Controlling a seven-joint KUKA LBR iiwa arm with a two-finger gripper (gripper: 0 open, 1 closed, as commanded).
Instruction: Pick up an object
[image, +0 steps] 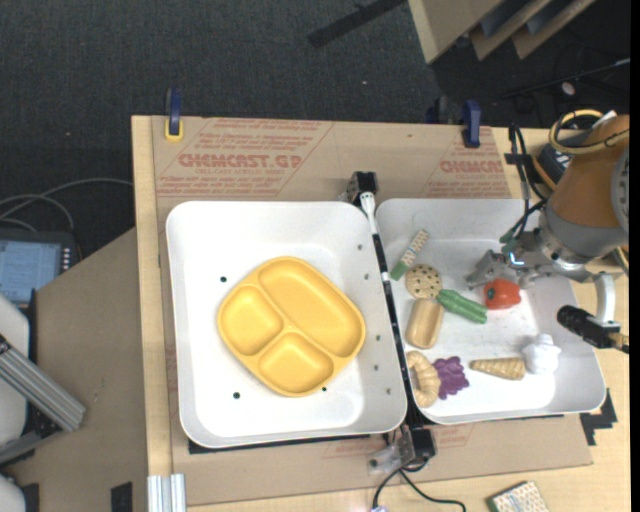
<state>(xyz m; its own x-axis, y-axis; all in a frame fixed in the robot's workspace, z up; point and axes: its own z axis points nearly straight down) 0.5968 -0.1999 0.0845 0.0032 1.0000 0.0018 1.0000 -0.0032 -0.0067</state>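
gripper (497, 268) above red tomato (503, 293), right bin (575, 390), yellow tray (290, 325) left

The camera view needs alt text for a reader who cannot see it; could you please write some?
A grey robot arm reaches from the right over the right white bin of toy food, its gripper beside a red tomato. The left bin holds a yellow divided tray.

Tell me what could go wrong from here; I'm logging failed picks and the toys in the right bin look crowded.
1. The pincer hovers by the red tomato, which is round and may roll away.
2. The green pickle lies right beside the tomato and may get nudged or caught.
3. The tomato sits near the right bin wall, narrowing the approach.
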